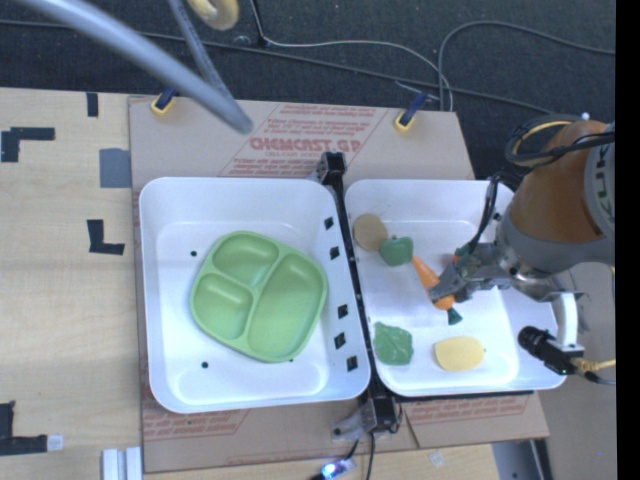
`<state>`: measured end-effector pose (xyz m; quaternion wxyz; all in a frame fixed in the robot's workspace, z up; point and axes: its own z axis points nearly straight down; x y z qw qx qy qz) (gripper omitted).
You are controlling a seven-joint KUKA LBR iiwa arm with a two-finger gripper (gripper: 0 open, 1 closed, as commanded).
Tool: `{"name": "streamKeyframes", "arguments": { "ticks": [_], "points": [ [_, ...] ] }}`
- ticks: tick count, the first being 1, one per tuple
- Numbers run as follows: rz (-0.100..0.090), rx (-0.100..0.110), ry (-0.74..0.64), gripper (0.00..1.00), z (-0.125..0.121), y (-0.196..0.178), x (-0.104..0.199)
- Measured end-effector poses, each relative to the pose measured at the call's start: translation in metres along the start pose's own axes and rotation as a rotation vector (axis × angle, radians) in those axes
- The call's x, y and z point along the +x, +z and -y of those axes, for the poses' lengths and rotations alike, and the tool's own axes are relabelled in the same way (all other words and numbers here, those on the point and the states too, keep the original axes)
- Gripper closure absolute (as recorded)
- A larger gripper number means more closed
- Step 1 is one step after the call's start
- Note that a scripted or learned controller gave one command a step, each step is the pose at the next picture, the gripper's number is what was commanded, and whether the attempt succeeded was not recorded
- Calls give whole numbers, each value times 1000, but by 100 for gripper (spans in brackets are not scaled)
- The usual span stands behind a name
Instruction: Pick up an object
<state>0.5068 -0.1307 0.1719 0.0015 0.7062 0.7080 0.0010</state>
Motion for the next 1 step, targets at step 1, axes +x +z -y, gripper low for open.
{"name": "streamKeyframes", "arguments": {
  "ticks": [1],
  "points": [
    [1,-1,0,100,-9,-60,4]
  ]
}}
